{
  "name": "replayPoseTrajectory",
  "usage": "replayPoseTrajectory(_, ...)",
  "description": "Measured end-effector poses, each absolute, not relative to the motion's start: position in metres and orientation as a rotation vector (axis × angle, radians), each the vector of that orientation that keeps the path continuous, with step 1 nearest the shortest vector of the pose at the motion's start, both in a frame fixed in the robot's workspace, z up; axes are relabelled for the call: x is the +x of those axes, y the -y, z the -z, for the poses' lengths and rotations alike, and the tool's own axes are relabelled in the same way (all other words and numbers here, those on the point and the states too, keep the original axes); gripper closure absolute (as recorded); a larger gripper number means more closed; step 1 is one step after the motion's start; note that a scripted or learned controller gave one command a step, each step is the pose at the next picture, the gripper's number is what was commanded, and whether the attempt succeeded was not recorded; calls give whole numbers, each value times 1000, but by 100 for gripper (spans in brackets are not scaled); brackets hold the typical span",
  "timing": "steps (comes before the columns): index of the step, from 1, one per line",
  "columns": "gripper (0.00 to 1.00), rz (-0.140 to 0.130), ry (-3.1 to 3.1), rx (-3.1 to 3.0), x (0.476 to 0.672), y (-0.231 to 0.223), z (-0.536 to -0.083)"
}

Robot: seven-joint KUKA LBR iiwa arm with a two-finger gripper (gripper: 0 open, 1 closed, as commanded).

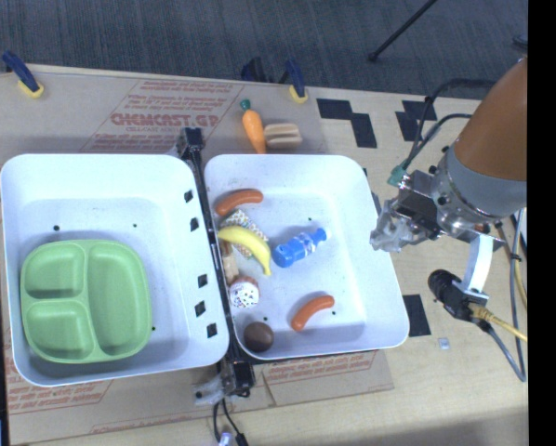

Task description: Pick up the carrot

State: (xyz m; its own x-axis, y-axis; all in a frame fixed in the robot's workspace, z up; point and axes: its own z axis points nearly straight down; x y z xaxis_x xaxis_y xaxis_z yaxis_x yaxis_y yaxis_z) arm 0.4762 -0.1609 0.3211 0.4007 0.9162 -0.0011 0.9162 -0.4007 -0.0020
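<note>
Orange carrot (pixel 253 129) lies outside the bins on the surface's far edge, beside a bread piece (pixel 283 137). Gripper (pixel 388 234) near right bin's (pixel 376 249) right rim; grip state unreadable, nothing visibly held.

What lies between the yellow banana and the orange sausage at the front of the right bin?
In the camera view, the blue plastic bottle lies between the yellow banana and the orange sausage.

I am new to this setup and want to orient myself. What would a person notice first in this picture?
The bright green divided plate in the left bin stands out most. Next is the cluster of toy food in the right bin, with a yellow banana beside a blue bottle. The orange carrot lies outside both bins, on the cardboard just beyond the right bin, while the robot's hand hovers at that bin's right edge.
</note>
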Motion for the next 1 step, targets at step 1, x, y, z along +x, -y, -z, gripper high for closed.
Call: replayPoseTrajectory(1, 100, -6, 1388, -2813, 476, 106, -290)
